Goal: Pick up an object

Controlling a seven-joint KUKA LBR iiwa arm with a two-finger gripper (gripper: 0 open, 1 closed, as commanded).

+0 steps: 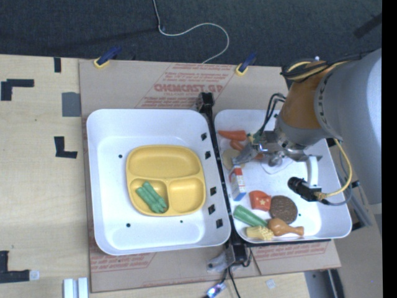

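Hand (248,152) low in right bin (335,228) — orange carrot (232,135) just beside; finger state unclear.

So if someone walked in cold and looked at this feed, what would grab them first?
Probably the yellow divided plate in the left bin, with green beans in one compartment. Next, the grey-and-orange arm reaching into the right bin, its tool low over scattered toy food near the carrot.
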